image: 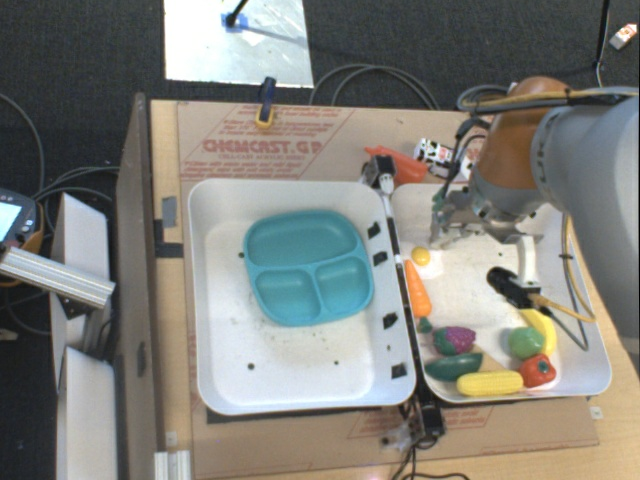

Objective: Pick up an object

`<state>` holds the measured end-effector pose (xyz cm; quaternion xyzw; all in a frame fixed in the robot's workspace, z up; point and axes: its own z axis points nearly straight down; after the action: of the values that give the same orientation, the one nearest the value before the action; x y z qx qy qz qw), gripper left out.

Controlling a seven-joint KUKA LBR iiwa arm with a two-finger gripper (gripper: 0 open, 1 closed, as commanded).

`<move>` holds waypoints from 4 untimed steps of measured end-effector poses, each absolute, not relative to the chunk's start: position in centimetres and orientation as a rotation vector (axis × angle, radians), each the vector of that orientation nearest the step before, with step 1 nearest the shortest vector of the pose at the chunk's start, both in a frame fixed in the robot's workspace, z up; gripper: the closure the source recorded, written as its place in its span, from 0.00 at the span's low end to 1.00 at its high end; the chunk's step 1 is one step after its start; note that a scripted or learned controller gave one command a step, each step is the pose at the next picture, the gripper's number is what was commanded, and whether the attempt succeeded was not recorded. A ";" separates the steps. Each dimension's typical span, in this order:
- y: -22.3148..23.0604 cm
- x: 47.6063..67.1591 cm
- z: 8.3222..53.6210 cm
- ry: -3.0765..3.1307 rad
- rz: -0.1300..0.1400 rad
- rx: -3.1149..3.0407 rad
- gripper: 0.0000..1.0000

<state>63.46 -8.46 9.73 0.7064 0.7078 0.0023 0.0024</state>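
From the overhead camera view, the end effector [447, 230] hangs low over the far end of the right bin [460, 278]; whether it is wide or narrow I cannot tell. Nearest it lies a small yellow piece [421, 257], with the carrot [418, 288] just beyond along the divider. A good pick likely means descending squarely over one item, clear of the wall. The left bin [225, 298] holds a teal tray [307, 266]; the counter [300, 143] is cardboard-lined, cables trailing behind.
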 end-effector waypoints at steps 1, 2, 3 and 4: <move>-11.8 63.1 17.1 2.216 0.006 2.217 1.00; -11.6 63.0 16.7 2.221 0.002 2.218 0.00; -9.4 64.9 14.6 2.227 0.003 2.213 0.00; -5.6 67.1 18.7 2.228 0.008 2.209 0.00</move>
<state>67.05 -5.57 18.72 0.7042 0.7100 0.0026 0.0021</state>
